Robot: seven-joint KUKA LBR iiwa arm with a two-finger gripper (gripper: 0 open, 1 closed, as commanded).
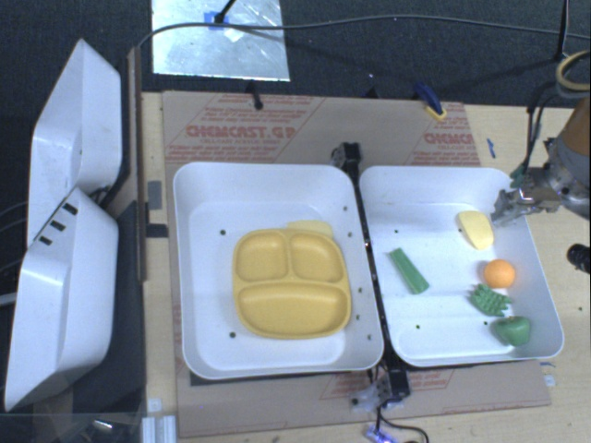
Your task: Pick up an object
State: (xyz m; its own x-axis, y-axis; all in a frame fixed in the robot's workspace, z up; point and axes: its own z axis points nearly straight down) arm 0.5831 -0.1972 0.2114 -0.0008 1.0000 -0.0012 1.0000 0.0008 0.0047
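Gripper (pixel 511 203) hovering at the right bin (pixel 434 353) edge

It is sitting just beside the pale yellow piece (pixel 476 229); I cannot tell how its fingers are standing

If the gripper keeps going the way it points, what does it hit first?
The gripper points leftward into the right bin. The first thing in that line looks to be the pale yellow piece, just beside it. Depth is unclear, so it might pass above it.

Red "CHEMCAST GP" print on the brown protective sheet (pixel 277 123) beneath the bins.
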